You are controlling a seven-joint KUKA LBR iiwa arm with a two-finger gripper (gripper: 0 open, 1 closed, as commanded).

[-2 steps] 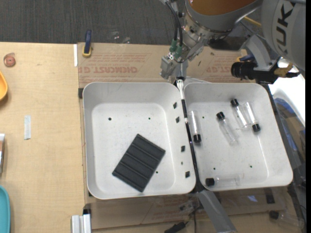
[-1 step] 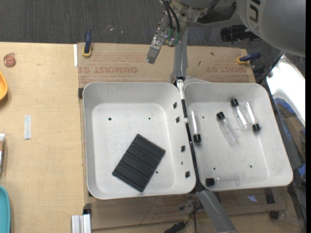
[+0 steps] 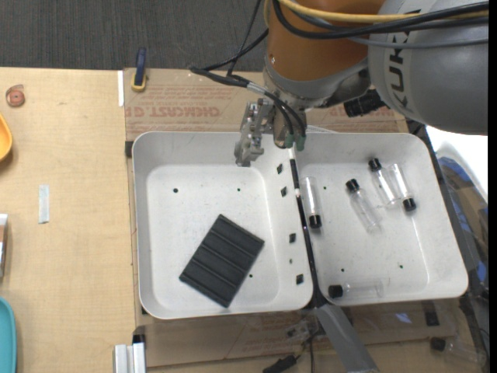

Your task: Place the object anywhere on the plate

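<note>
A black ribbed plate [image 3: 223, 259] lies tilted on the floor of the left white bin [image 3: 155, 208], toward its front. Several clear tubes with black caps lie in the right white bin [image 3: 435, 231]: one [image 3: 311, 200] beside the divider, two [image 3: 363, 204] [image 3: 390, 183] in the middle, and another [image 3: 359, 289] along the front wall. My gripper [image 3: 249, 148] hangs from the orange-banded wrist [image 3: 318, 29] over the far edge of the left bin, well behind the plate. Nothing can be made out in its grasp.
Both bins rest on brown cardboard [image 3: 194, 107] with a blue clamp [image 3: 140, 67] at its far left corner. Black cables [image 3: 233, 72] trail behind the wrist. The wooden bench [image 3: 70, 208] to the left bears small items at its edge.
</note>
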